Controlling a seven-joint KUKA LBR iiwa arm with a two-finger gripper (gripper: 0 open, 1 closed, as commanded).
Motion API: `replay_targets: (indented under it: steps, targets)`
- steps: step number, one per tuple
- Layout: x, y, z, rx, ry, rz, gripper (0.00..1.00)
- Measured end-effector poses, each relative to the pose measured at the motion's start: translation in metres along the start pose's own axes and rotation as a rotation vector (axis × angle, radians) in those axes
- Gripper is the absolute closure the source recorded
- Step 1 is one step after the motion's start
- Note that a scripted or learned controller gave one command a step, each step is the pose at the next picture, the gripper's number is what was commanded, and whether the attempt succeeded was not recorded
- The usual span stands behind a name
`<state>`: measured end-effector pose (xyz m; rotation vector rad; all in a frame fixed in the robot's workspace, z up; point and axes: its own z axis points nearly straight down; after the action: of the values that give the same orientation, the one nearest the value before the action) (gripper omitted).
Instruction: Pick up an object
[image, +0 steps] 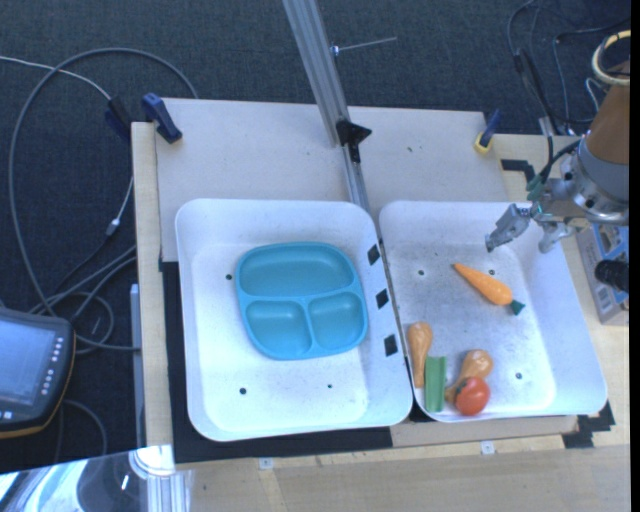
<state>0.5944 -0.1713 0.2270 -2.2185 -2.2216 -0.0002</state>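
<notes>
Your jaws (527, 230) stand open over the upper right corner of the right bin (560, 345), the two grey fingers spread apart with nothing between them; one fingertip sits near the bin's back wall toward the middle, the other closer to the right rim. Just below and a little left of them lies the toy carrot (484, 284), orange with a small green stub at its lower right end, lying at a slant on the bin floor and apart from the fingers. Look further down the same bin and you will find a cluster at the front edge: an orange-brown toy piece (418, 343) by the left wall, a green stick (435, 385) upright in the picture just beside it, a red tomato (472, 397) touching the front rim, and a tan, bread-like piece (475, 363) resting against the tomato's top. The arm (608, 165) comes in from the right, its grey wrist above the bin's right rim. Across the divide, the left bin (205, 400) holds a blue divided plate (299, 299) with three compartments, set slightly askew near the middle. Both bins rest on the pale worktop (250, 150), with a slanted metal pole (325, 70) crossing it from the back and blue clamps (160, 116) at its far corners. At the left edge, on the dark floor, you can see cables and a pendant screen (28, 370).
</notes>
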Motion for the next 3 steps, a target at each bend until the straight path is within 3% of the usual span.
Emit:
replay_targets:
  steps: [1,2,3]
  targets:
    - [0.0,0.0,0.0,0.0,0.0,0.0,0.0]
    - [0.001,-0.002,0.063,0.007,0.001,0.001,0.0]
    - [0.009,0.001,0.109,-0.005,-0.004,0.0,0.0]
